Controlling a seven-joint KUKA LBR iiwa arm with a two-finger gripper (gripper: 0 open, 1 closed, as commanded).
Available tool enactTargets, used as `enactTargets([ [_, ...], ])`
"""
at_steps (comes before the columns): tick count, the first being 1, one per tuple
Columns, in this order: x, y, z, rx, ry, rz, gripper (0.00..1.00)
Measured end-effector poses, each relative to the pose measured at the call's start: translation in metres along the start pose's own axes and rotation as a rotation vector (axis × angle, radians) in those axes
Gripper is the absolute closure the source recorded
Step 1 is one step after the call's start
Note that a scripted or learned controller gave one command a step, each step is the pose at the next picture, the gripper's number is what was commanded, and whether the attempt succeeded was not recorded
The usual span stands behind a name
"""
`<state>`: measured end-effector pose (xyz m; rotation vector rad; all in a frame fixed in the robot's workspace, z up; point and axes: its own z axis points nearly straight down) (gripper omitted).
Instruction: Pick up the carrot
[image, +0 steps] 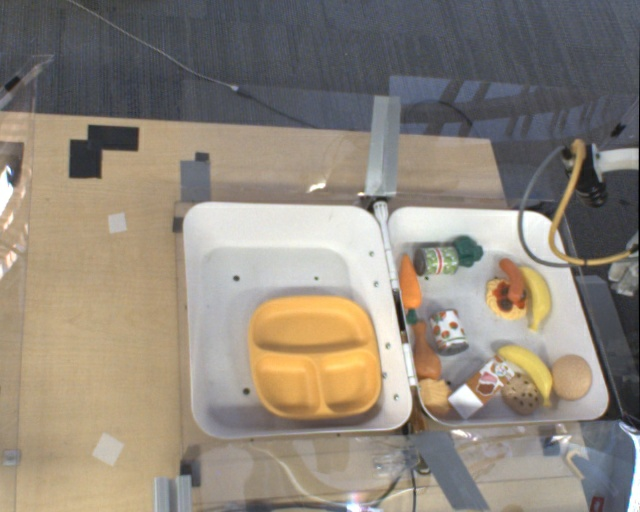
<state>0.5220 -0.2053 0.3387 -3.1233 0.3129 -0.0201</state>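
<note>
Sitting at nine o'clock, the left bin (200, 300) is carrying a yellow tray (314, 355). In the right bin (560, 225), the carrot (410, 284) is lying untouched along its nine-o'clock wall, so everything is remaining; the hand's state I cannot tell.

The bench (90, 330) had a pale, matt wood-grain surface. Both white bins (215, 250) looked like smooth plastic with a soft sheen. The yellow divided tray (315, 355) was smooth, slightly glossy plastic. The carrot (410, 283) appeared as smooth orange plastic. The two bananas (540, 298) were glossy yellow plastic. A brushed metal bar (383, 145) stood behind the bins. The floor (300, 45) looked like rough, dark carpet.
</note>
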Motion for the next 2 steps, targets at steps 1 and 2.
enactTargets([
  [1,-0.028,0.004,0.183,0.001,-0.022,0.147,1.0],
  [2,-0.016,0.004,0.09,-0.003,-0.004,0.0,1.0],
])
